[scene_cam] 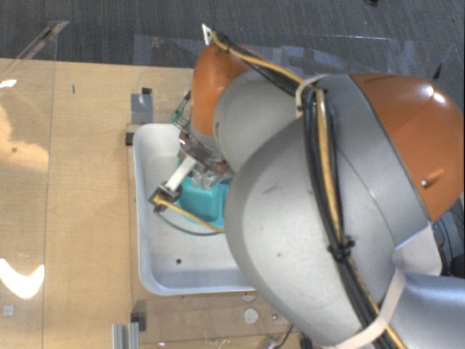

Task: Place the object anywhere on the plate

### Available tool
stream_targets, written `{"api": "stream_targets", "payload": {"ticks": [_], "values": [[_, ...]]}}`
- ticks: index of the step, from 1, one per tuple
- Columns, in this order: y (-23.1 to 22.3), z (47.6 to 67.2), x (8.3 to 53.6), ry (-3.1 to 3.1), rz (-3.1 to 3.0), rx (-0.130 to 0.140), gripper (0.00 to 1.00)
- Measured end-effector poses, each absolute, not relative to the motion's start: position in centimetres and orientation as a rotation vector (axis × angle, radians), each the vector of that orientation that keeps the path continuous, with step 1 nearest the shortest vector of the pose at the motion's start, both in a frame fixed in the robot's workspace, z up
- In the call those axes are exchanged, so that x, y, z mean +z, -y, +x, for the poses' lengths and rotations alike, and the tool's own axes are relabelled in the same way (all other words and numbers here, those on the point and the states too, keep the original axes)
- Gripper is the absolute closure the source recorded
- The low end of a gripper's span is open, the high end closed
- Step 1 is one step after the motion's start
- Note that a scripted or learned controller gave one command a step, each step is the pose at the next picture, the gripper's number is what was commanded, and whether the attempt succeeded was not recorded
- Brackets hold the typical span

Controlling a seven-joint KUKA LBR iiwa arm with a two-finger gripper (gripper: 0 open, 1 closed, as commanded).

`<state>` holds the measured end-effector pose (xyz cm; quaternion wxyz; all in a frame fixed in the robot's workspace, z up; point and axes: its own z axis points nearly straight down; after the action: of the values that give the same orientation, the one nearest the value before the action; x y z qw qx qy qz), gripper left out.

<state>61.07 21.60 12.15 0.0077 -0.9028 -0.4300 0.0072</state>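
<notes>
Overhead view of the bench, as I read it from the remote station. The grey arm (312,217) with its orange band reaches in from the right and covers much of the scene; its gripper (207,167) hangs low inside the white bin (156,267), directly over a teal object (202,201); I cannot tell whether the gripper is wide, narrow or closed on anything, since the wrist hides that part.

The teal object lies in the upper half of the bin, just under the gripper; a pale curved rim (182,220) beside and below it may be the plate, though too little shows to be sure. Progress, as a judgement: the object appears to be at or on the plate; whether it is released and resting there cannot be confirmed, so release and withdrawal are probably what is left.

The bin sits on a pale wooden bench (73,195) carrying bright reflections at the left; small metal brackets (143,105) stand at the bin's corners; beyond the bench lies grey carpet (109,6).
</notes>
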Motion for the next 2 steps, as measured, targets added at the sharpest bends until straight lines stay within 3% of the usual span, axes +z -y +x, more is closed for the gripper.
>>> {"api": "stream_targets", "payload": {"ticks": [1,2], "values": [[-23.3,61.4,11.8,0.810,-3.034,0.005,1.00],[-22.9,64.3,11.2,0.521,-3.065,0.066,1.00]]}}
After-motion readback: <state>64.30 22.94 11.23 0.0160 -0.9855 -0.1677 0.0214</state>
